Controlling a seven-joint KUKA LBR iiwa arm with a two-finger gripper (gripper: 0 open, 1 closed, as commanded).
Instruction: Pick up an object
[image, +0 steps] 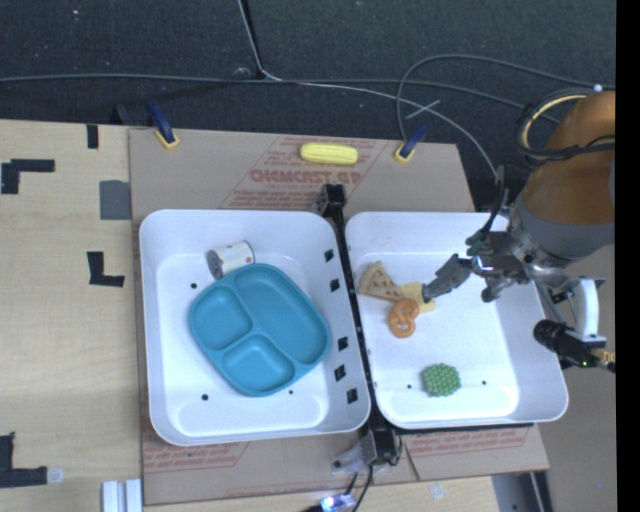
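Black pincer (437, 288): low in right bin (520, 400); whether open or gripping, cannot tell.
Nearest target: yellow wedge (416, 297) touching tip, orange ring (403, 322) just below.
Advice: centre over one piece, avoid tan cracker (376, 281).
Farther: green ball (440, 379); blue tray (259, 327) in left bin.

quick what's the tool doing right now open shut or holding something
Tool: cannot be told whether open or closed. It sits low in the right bin, its tip by the yellow piece; nothing visibly held.
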